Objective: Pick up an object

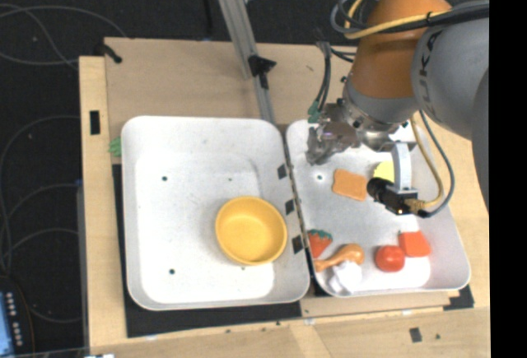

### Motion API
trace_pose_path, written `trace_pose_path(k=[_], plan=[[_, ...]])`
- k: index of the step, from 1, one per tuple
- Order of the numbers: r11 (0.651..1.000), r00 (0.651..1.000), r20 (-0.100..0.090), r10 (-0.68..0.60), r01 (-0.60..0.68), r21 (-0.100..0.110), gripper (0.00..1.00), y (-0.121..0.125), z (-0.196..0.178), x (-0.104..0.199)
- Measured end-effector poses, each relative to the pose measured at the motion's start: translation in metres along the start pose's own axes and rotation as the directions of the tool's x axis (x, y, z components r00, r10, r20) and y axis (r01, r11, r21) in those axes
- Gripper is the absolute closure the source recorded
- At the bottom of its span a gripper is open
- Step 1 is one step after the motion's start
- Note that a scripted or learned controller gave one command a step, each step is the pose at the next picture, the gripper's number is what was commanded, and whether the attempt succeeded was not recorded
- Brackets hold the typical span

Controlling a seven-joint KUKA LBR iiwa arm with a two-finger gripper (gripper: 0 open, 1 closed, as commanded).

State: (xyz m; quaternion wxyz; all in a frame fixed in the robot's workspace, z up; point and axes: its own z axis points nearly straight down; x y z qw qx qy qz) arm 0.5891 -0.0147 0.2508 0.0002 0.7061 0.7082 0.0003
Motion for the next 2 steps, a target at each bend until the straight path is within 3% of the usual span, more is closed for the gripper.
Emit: trace_pose_path(k=[2], plan=[[1.0, 1.0, -0.001, -0.004, 0.004, 0.002, 1.0, -0.027, 0.02, 0.097]])
